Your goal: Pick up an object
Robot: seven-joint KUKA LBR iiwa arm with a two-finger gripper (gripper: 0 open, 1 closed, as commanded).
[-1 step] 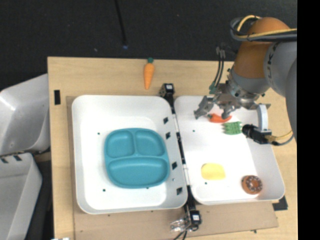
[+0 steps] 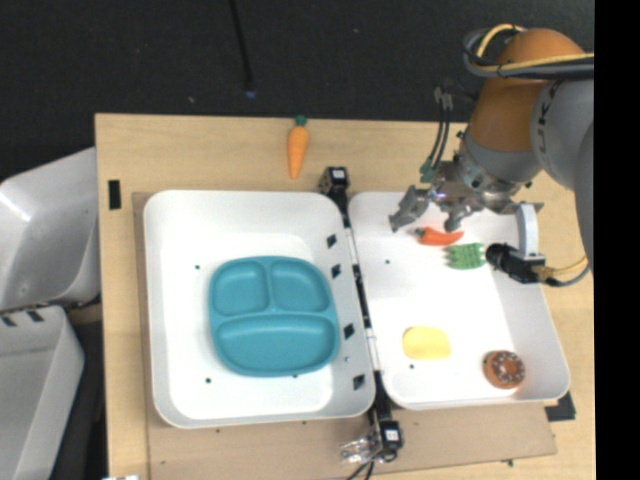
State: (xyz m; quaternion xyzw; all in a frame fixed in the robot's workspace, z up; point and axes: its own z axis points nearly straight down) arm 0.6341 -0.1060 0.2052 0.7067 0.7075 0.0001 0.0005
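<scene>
The wooden bench (image 2: pixel 120 298) is being taken up mostly by two white bins side by side. The L bin (image 2: pixel 170 368) is being occupied by a teal divided plate (image 2: pixel 272 314), lying flat approx. in its middle w/ three compartments facing up. The R bin (image 2: pixel 470 298) is being reached into by the arm (image 2: pixel 520 88), grey w/ an orange band, coming in from the R side over the bin's far end. The gripper (image 2: pixel 432 213) is being held low over the far part of the R bin, w/ fingers being seen spread apart and nothing between them. A small orange-red item (image 2: pixel 440 236) is lying just beside the fingertips, toward the near side; contact can't be told. A green piece (image 2: pixel 465 257) is lying next to it, slightly nearer. A yellow object (image 2: pixel 426 343) is lying in the near half of the R bin, and a brown doughnut (image 2: pixel 503 368) is sitting near the bin's near R corner. A toy carrot (image 2: pixel 297 148) is lying on the bench beyond the L bin, outside both bins.
</scene>
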